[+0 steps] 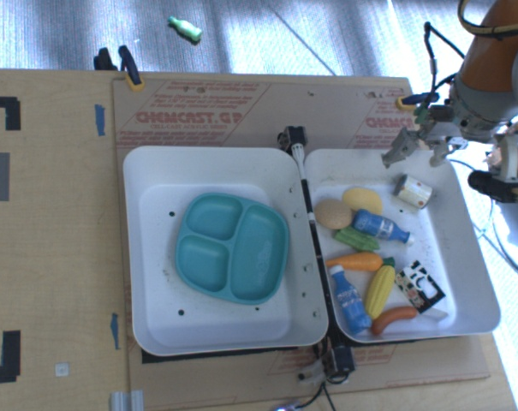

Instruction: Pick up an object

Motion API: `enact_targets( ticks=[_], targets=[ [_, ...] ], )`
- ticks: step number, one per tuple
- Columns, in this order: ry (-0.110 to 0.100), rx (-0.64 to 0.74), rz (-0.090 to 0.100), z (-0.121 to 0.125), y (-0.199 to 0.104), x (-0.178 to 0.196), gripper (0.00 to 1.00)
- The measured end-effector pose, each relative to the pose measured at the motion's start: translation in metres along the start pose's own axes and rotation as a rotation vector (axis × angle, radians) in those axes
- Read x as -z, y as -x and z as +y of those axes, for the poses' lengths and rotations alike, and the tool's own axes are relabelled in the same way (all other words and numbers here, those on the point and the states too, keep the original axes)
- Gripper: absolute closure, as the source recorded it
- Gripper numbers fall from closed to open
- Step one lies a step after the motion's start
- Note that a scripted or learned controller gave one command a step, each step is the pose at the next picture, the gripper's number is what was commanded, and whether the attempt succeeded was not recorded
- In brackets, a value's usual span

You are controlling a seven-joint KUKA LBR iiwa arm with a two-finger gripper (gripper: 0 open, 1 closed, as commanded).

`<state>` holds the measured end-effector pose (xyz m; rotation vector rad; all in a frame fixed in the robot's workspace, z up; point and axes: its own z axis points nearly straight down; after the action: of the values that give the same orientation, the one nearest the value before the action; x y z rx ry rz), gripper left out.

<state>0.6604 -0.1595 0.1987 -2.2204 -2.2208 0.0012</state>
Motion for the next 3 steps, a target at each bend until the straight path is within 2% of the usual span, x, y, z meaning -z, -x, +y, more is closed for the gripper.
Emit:
enact_targets(
  ticks=[1, 2, 3],
  targets=[
    [-0.001, -0.303, 0.011, -0.030, 0.038, -0.102, 0.00],
    [0.005, -0.990, 0.011, -0.014, 0.035, -0.110, 0.00],
    [-0.006, -1.021, -0.009, -0.005, -0.006, -0.113, 0.00]
  ],
)
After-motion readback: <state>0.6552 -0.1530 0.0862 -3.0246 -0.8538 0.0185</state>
